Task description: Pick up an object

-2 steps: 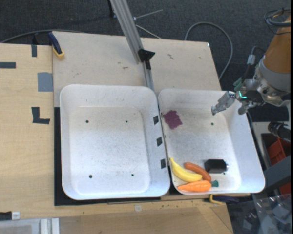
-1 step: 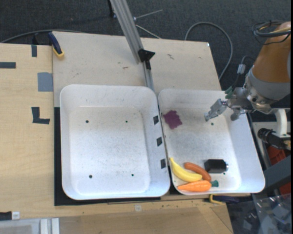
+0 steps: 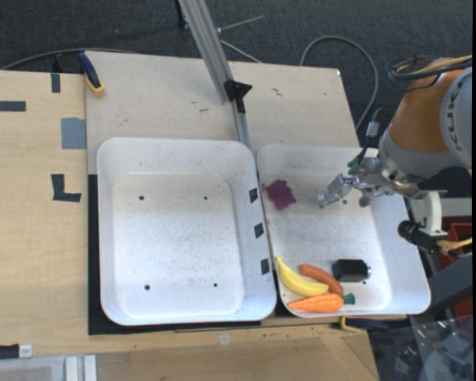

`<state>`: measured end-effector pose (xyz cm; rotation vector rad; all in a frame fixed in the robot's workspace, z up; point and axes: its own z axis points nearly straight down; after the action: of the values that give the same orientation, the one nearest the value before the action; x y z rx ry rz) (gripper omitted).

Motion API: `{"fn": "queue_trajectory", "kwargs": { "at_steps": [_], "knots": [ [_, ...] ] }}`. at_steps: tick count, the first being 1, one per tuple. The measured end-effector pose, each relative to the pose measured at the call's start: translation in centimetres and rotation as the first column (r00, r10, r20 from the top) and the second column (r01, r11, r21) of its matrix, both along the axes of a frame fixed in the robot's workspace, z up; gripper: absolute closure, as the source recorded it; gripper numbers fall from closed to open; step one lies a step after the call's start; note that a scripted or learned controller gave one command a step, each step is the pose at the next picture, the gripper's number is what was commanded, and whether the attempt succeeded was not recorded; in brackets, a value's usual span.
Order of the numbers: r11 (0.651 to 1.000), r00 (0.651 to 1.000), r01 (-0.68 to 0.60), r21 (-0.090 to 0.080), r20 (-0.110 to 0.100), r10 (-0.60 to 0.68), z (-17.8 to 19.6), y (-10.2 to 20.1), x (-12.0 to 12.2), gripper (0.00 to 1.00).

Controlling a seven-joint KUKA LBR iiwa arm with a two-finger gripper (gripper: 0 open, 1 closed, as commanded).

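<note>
Dark speckled carpet floor (image 3: 127, 10) behind a pale wooden bench (image 3: 32, 213), possibly plywood, evenly lit.

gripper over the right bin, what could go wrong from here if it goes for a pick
1. The banana, two carrots and black block crowd the right bin's near corner, touching or nearly so; a grasp there could catch two things or slip off.
2. They lie close to the bin wall, so the fingers may hit the rim.
3. The gripper hangs beside the purple object, not over it; a straight descent likely closes on nothing.
</note>
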<state>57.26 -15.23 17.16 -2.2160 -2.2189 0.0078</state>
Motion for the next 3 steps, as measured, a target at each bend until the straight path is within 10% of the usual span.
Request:
{"fn": "queue_trajectory", "kwargs": {
  "at_steps": [1, 2, 3],
  "knots": [
    [1.000, 1.000, 0.001, 0.000, 0.000, -0.001, -5.0, -0.5, -0.9, 0.00],
    [1.000, 1.000, -0.001, 0.000, 0.004, 0.001, -3.7, -0.5, -0.8, 1.00],
    [1.000, 1.000, 0.000, -0.001, 0.010, 0.000, 0.5, -0.6, -0.4, 1.00]
  ]
}}
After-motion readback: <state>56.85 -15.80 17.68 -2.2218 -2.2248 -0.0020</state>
